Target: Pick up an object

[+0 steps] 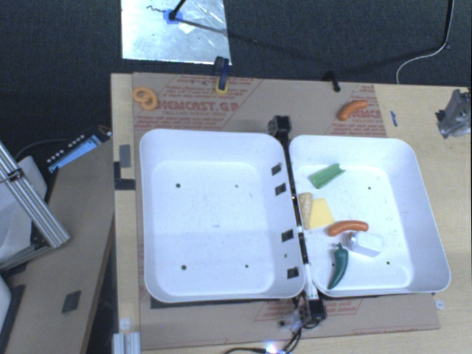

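Observation:
The right bin [413,198] holds several small objects in its left half. A light green piece [326,174] lies near the top. Below it a yellow wedge [321,214] rests beside a beige piece [304,200]. An orange sausage [346,227] sits just above a white block [365,243], and a dark green pepper [338,265] lies near the front rim. My gripper [453,116] shows as a grey shape at the right edge, outside the bin and well above and right of these objects.
The left bin [214,142] stands beside the right one, joined by a black hinged divider [291,212]. On the cardboard behind the bins lie a second orange sausage [352,109], an orange ring [145,98] and a yellow-blue clamp [220,76].

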### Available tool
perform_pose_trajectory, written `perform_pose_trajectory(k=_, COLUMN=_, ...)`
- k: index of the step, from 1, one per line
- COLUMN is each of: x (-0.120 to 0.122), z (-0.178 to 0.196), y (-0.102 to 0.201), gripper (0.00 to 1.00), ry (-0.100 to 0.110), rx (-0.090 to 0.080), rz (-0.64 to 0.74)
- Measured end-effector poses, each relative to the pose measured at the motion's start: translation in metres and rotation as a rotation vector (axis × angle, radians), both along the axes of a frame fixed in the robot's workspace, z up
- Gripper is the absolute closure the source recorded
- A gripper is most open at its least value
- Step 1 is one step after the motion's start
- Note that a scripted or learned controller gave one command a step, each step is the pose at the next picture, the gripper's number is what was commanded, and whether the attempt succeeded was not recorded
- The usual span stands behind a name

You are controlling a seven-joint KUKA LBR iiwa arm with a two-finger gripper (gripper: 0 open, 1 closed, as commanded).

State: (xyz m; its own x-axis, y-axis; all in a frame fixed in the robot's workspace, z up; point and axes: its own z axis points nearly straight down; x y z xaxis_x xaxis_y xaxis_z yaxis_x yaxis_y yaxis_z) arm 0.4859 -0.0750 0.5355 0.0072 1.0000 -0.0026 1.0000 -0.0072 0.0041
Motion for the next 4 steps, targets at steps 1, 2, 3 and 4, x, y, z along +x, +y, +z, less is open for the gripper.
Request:
perform_pose_trajectory(k=1, x=0.0, z=0.0, y=-0.07, gripper=1.0, ry=0.0, rx=0.0, rz=0.001)
perform_pose_trajectory(k=2, x=0.0, z=0.0, y=-0.135, gripper=1.0, ry=0.001, rx=-0.001, rz=0.002)
perform_pose_trajectory(k=3, x=0.034, z=-0.116, y=-0.073, gripper=1.0, ry=0.011, rx=0.006, rz=0.017)
perform_pose_trajectory(k=4, x=0.015, z=-0.001, y=-0.037, gripper=1.0, ry=-0.012, rx=0.001, rz=0.015)
